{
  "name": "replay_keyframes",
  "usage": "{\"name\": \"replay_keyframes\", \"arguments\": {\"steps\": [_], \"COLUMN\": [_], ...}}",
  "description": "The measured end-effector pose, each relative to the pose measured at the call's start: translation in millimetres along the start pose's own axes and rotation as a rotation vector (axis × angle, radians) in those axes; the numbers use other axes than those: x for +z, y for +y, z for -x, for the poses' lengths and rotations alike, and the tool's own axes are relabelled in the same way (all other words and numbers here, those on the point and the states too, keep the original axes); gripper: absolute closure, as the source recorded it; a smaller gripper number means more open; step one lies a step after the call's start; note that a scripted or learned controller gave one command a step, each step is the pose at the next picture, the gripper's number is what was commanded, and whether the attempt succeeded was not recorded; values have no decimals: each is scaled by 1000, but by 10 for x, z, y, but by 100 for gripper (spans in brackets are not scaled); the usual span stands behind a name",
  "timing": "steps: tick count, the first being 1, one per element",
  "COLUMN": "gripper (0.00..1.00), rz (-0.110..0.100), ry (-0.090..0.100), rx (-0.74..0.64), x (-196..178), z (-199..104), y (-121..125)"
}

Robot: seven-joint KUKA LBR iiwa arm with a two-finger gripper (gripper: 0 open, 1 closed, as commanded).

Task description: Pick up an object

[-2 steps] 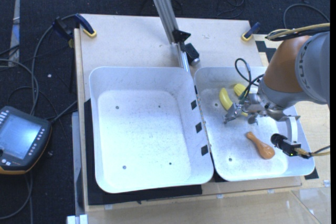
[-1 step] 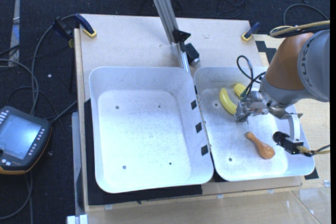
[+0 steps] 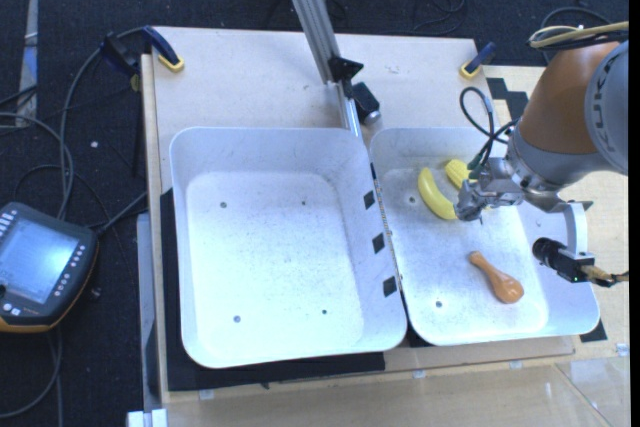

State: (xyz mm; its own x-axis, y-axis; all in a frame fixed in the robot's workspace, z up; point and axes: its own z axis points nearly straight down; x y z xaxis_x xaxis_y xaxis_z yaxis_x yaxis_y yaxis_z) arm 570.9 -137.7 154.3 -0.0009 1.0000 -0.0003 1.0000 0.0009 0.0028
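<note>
Camera view had the gripper (image 3: 470, 205) low in the right bin (image 3: 560, 320), mid-right of frame, touching the banana (image 3: 435, 194). Fingers: couldn't tell open/shut. Approach step imo; next needs a solid squeeze, then lift.

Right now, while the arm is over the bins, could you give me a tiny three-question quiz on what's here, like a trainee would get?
1. True or false: the banana lies in the left bin.
2. Which thing is nearer the gripper: A the banana, B the orange wooden pin?
3. Fill in: both things lie in the ___ bin.

Key: 1 false; 2 A; 3 right.
</note>
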Motion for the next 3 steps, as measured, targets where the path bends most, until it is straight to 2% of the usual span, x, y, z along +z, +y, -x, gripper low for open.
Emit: {"name": "replay_keyframes", "arguments": {"steps": [2,3], "gripper": [100,100], "rz": [2,-2], "ry": [0,1], "rx": [0,-4], "x": [-1089,-1102], "z": [21,-451], "y": [-70,160]}}
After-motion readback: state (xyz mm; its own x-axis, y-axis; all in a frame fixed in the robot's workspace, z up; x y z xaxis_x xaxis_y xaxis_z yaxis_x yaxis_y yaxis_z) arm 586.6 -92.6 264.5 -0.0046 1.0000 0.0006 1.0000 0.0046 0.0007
